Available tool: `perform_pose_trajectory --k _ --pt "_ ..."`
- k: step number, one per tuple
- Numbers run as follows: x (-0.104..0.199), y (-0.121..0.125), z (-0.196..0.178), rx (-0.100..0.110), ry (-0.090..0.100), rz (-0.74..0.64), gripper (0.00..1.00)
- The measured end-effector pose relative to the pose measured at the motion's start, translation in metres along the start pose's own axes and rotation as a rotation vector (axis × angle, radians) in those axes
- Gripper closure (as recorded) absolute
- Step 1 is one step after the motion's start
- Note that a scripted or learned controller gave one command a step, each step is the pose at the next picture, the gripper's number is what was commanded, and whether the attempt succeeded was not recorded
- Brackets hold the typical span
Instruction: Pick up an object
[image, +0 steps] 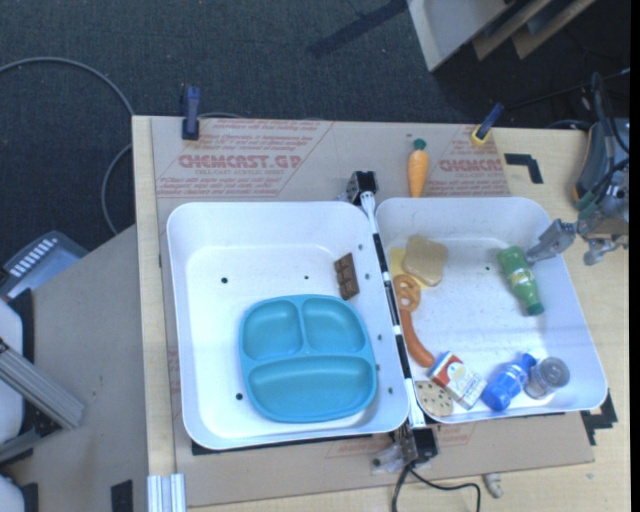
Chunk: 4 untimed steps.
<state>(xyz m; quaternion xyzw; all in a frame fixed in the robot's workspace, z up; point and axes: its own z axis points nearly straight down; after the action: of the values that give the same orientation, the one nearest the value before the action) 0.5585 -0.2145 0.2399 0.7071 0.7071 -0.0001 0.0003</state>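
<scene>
Bench, plywood-topped, dark carpet behind; two white bins side by side. Right bin (575, 300): green bottle (520, 279) near the far right wall, lying flat, long axis running near-to-far, slightly slanted, cap end toward the near side. Gripper (578, 240) just beside the bottle's far end, fingers spread apart, clamped on nothing. Pick not yet made; approach, closing and lift all left.

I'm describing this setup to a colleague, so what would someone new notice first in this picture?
The big blue divided plate in the left bin stands out at once, with a small brown chocolate bar just above it. The right bin holds a scatter of play food along its left and lower sides, and a green bottle lies at its upper right, close to the end effector.
</scene>
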Motion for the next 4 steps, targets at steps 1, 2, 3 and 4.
perform_pose_trajectory --k 1,2,3,4 --pt "-0.009 0.042 0.095 0.001 0.001 -0.001 0.0" --pt "-0.004 0.061 0.152 0.002 0.01 -0.005 0.0" --pt "-0.006 0.062 0.141 -0.001 0.002 -0.005 1.0" --pt "0.086 0.062 0.024 -0.005 0.001 -0.003 1.0"
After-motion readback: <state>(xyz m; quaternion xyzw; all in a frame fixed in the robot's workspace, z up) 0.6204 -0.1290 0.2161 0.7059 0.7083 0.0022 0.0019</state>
